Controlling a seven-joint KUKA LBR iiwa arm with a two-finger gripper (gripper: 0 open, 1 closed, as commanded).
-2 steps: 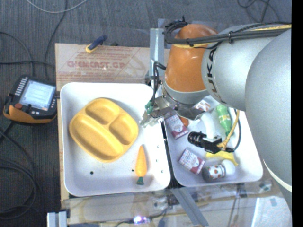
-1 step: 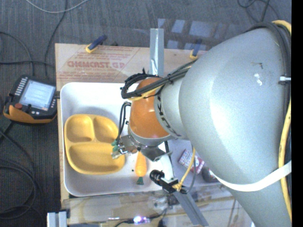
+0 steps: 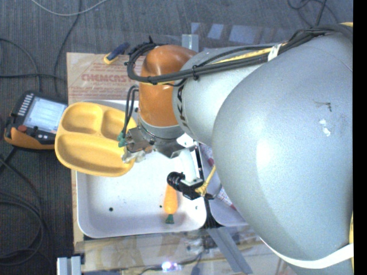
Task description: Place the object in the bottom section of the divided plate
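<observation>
The toy carrot (image 3: 170, 201) lies in the white bin (image 3: 114, 211), long axis pointing away from the yellow divided plate (image 3: 92, 139), below the end effector (image 3: 133, 149), whose grip state I cannot tell.

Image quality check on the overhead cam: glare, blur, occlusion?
Camera view: even lighting, slight softness; soft sheen on the grey arm, which blocks the right side; yellow divided plate and orange carrot-like object in the white bin read sharp enough.
</observation>
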